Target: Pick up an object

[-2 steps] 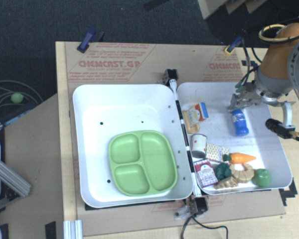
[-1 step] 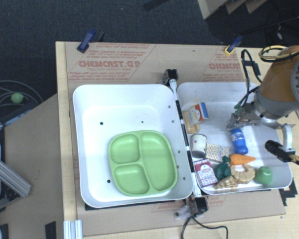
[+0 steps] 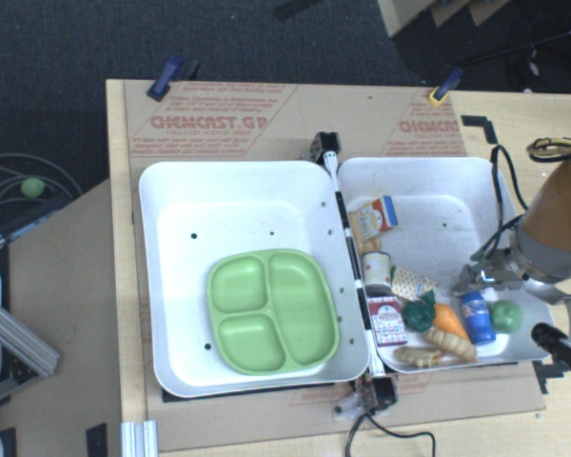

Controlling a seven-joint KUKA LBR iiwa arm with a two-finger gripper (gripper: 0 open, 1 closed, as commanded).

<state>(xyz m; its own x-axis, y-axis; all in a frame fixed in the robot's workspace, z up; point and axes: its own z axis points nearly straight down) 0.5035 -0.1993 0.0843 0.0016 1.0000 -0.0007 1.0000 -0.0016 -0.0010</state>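
Note:
The right bin (image 3: 428, 184) holds several small items along its near-left side. Among them are a blue bottle (image 3: 476, 315), a green ball (image 3: 505, 314), an orange carrot (image 3: 446, 320), a dark green toy (image 3: 421, 312) and a beige root-shaped piece (image 3: 436, 354). Along the divider lie a red-and-white box (image 3: 386, 321), a small can (image 3: 376, 269), a carton (image 3: 372, 220) and a patterned pouch (image 3: 411, 282). The gripper (image 3: 480, 277) is low in the bin, just above the blue bottle and beside the green ball. The arm (image 3: 550, 227) covers its upper part.
The left bin (image 3: 171, 217) holds a green divided plate (image 3: 271, 309). A black cable (image 3: 502, 174) loops over the right bin's far right wall. Clamps (image 3: 167, 77) sit at the board's back corners. The far half of the right bin has bare floor.

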